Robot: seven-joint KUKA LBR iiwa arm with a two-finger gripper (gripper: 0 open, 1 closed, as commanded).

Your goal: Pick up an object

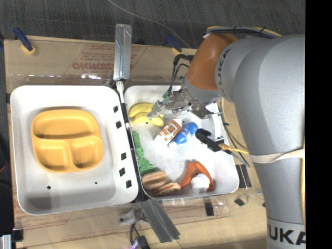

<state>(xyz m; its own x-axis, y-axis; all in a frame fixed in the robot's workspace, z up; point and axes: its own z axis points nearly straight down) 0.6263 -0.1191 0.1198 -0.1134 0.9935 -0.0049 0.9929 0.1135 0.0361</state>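
A yellow-orange divided tray [66, 138] is seen in the white left bin [21, 191]. In the white right bin [228, 183] are found a yellow banana [139, 111], a blue bottle [184, 134] with a white and orange label, a green leafy item [140, 152], a tan, brown-edged sandwich [157, 182] and an orange and white toy [198, 176]. The arm [259, 82] is coloured grey, with an orange band [205, 66] above the wrist. Blue clamps [23, 39] are seen on the brown cardboard [67, 56]

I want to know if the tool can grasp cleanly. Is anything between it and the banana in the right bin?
Nothing visible. The tool sits right at the banana, near the right bin's upper left corner. The blue bottle lies below it, off the path.
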